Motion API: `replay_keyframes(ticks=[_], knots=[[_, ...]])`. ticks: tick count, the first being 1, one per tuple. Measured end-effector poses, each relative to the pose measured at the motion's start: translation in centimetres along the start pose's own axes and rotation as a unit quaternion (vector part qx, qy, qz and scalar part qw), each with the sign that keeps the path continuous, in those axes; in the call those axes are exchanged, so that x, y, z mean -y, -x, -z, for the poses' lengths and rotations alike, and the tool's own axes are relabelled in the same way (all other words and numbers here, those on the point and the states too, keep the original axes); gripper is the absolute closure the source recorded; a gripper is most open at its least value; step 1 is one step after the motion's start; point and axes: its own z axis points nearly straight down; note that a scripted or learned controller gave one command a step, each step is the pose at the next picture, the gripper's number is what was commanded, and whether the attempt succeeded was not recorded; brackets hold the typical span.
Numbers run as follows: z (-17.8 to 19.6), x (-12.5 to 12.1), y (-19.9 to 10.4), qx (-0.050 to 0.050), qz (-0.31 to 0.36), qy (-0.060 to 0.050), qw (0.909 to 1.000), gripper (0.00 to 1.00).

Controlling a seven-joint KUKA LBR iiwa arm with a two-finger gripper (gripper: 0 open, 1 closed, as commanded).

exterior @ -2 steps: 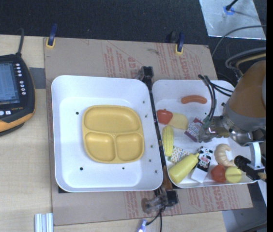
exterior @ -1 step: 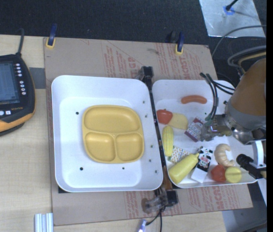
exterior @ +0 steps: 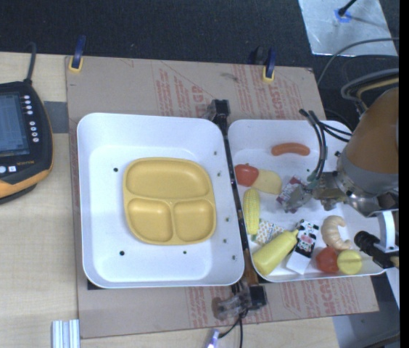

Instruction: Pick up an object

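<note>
The right bin (exterior: 262, 133) holds several toy foods. An orange sausage (exterior: 290, 149) lies near its far wall, with a red tomato (exterior: 246, 173) and a pale yellow piece (exterior: 267, 182) at the left. Closer to the front lie a corn cob (exterior: 251, 210), a yellow bottle (exterior: 275, 251), a black-and-white cow-patterned item (exterior: 306, 238), a tan croissant (exterior: 335, 230), a red ball (exterior: 325, 259) and a yellow lemon (exterior: 349, 262). My gripper (exterior: 292, 194) reaches in from the right and hangs low over the bin's middle, just right of the pale yellow piece.
The left bin (exterior: 103, 143) carries a yellow divided plate (exterior: 168, 198). A tablet in an orange case (exterior: 5, 140) rests on the bench at far left. Clamps (exterior: 268, 62) pin the cardboard underlay at the back. Cables (exterior: 319, 140) trail from the arm over the right bin.
</note>
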Motion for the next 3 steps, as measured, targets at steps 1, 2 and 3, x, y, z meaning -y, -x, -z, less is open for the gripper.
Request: replay_keyframes(ticks=[1, 2, 3], knots=[[-3.6, 4.0, -1.6, -0.002, -0.01, 0.011, 0.9999, 0.0], [-4.0, -3.5, 2.6, -0.005, -0.011, 0.002, 0.9999, 0.0], [-3.9, -9.1, -1.9, -0.004, -0.011, 0.003, 0.9999, 0.0]])
